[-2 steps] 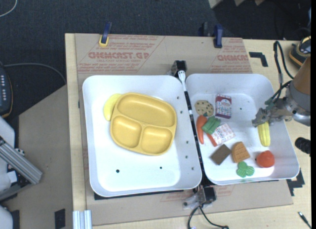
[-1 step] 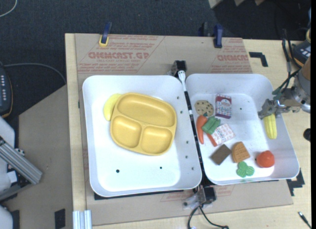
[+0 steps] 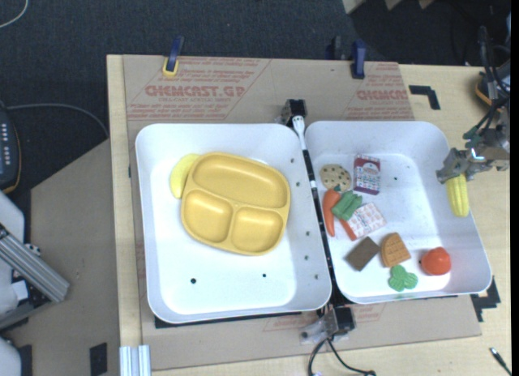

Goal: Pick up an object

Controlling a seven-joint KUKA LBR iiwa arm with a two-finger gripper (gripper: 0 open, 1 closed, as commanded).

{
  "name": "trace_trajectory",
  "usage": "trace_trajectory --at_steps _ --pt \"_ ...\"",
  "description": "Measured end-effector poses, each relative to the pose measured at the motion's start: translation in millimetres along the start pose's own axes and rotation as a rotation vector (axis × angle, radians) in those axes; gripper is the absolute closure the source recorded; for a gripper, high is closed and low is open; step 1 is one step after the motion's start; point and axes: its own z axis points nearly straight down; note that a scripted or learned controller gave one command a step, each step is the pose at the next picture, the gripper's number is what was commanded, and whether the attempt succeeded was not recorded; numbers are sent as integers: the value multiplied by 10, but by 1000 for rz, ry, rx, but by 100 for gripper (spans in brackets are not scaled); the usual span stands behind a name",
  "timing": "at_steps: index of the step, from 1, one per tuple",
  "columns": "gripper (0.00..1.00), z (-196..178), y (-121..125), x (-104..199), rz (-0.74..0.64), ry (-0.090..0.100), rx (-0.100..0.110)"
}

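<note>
My fingers [image 3: 459, 165] hang over the right rim of the right bin [image 3: 422, 135], reaching in from the right edge of the view. A yellow ear of corn [image 3: 459, 194] sits right under them, lying lengthwise along the bin's right wall. Its top end is touching or just below my tips, but I cannot tell how far my fingers are open or whether they have any hold of it.

The rest of the right bin's load lies to the left and front. A round cookie [image 3: 334, 176] and a small red carton [image 3: 367, 175] are near the back left. Below them are an orange carrot [image 3: 329, 211], a green piece [image 3: 349, 205] and a pink-and-white packet [image 3: 366, 220], bunched close together. Nearer the front are a brown block [image 3: 362, 254], a tan cracker [image 3: 395, 249], a green broccoli [image 3: 401, 279] and a red tomato [image 3: 436, 261].

The left bin [image 3: 162, 228] holds a yellow divided plate [image 3: 235, 202] with 3 sections, and a yellow banana [image 3: 182, 173] peeks out from under its back left edge. Both bins rest on the bench [image 3: 243, 79].
</note>
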Motion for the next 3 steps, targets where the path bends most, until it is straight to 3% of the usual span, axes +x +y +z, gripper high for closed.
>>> trace_trajectory --at_steps 2,3 --pt "100 -65 -78 959 -4 6 7" --pt "100 82 -163 1484 -2 5 10"
